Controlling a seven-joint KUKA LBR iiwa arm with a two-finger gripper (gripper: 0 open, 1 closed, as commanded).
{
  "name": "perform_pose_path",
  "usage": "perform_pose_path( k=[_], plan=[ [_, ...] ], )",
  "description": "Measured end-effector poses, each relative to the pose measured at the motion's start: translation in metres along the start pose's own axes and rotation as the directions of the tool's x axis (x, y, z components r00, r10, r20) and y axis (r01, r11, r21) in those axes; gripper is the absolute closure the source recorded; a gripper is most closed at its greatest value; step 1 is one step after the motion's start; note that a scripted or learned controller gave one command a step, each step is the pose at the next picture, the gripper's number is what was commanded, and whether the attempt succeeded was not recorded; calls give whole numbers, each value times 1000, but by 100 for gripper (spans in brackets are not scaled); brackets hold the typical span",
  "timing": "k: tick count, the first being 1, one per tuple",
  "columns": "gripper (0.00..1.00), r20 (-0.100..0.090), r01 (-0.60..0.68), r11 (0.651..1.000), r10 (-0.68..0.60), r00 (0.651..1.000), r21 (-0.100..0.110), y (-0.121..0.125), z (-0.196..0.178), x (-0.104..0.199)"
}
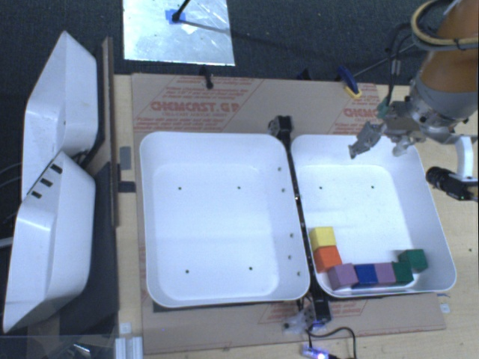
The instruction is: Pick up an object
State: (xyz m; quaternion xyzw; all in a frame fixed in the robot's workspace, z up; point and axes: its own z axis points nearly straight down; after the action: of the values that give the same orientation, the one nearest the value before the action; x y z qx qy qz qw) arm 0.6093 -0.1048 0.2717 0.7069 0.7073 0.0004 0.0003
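Several small blocks lie along the front edge of the right bin (419,200): a yellow block (322,237), an orange block (327,257), a purple block (343,275), a blue block (366,274), a second purple block (385,273) and a green block (410,264). My gripper (382,142) hangs over the back edge of the right bin, well behind the blocks. Its two fingers stand apart with nothing between them.
The left bin (217,215) sits beside the right one on a cardboard sheet. Two white housings (52,200) stand at the far left. A shiny metal plate (178,21) lies behind the bins.
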Motion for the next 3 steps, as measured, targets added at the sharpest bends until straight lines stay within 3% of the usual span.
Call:
perform_pose_path(
  k=[1,2,3],
  plan=[
    [0,-2,-1,1000,1,1000,14,-51,169,15],
    [0,0,72,997,-72,997,-6,-80,81,61],
    [100,0,68,998,-68,998,-2,-80,74,58]
  ],
)
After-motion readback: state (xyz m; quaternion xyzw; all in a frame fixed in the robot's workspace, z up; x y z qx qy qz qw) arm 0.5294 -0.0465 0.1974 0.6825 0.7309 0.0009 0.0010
